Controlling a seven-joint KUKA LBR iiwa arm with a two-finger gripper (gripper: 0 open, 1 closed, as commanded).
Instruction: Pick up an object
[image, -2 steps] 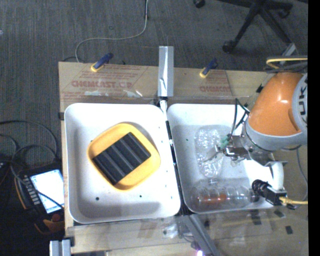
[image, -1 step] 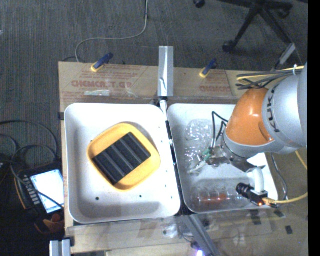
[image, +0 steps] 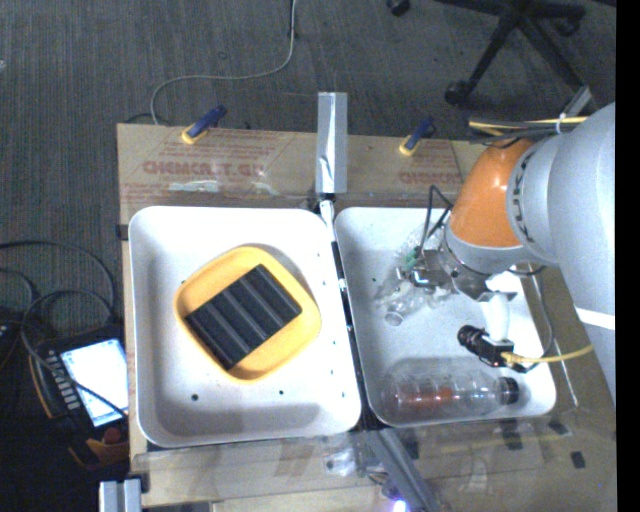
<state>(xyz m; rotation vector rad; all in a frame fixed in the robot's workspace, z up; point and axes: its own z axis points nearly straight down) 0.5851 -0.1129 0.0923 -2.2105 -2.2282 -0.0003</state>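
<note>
My gripper (image: 418, 268) hangs low over the back left part of the right bin (image: 365, 330), below the orange band of the arm. Just in front of it, to its left, lies a small crumpled piece of clear plastic (image: 396, 293), touching or nearly touching the gripper tip. A clear plastic bottle (image: 448, 393) with a dark cap and a reddish tint inside lies on its side along the right bin's front wall. In the left bin (image: 150, 300) rests a yellow dish-shaped object with a black ribbed top (image: 248, 312).
The two bins meet at a narrow ridge (image: 343, 300). A metal post (image: 331, 140) stands behind that ridge, and blue clamps (image: 203, 124) hold the cardboard backing. The arm's grey body (image: 580, 200) covers the right bin's back right corner.
</note>
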